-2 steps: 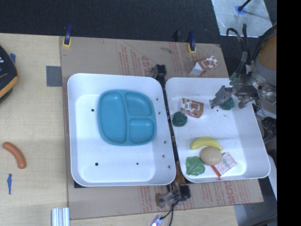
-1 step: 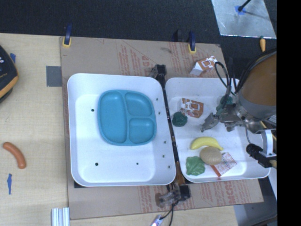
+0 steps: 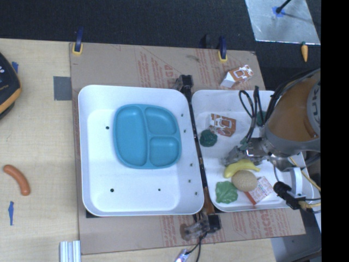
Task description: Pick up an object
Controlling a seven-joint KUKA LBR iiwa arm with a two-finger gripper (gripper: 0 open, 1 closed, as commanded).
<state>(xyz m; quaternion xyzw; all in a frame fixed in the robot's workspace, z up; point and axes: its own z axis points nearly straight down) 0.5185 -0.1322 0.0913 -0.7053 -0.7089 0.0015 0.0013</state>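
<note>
From my remote seat, nearest the camera's foot I see the cardboard sheet (image 3: 163, 231) and a clamp fitting (image 3: 199, 227) at its front edge. Just beyond, in the right bin (image 3: 214, 100), the front cluster sits tight: a green leafy piece (image 3: 226, 192), a tan potato-like lump (image 3: 245, 181) touching it, a red-and-white packet (image 3: 260, 189) beside that, and a yellow banana (image 3: 240, 167) just behind.

The end effector (image 3: 240, 154) hangs right over the banana's far edge; I cannot tell how it stands, as it blurs into the grey wrist (the slanted view does me no favours).

My worry is the crowding. A descent here could land between banana and potato, nudge both, and come up with nothing, or skid off the banana's curved back. The dangling black cables (image 3: 252, 111) might also drag the brown-and-white carton (image 3: 222, 124) or the dark green round piece (image 3: 208, 138) farther back.

The left bin (image 3: 90, 146) holds a blue divided plate (image 3: 146, 135). Out on the pale wooden surface (image 3: 32, 146) lies a sausage (image 3: 17, 179) to the left, and another carton (image 3: 237, 76) rests on the cardboard behind the right bin. Beyond everything runs dark carpet (image 3: 136, 10).
</note>
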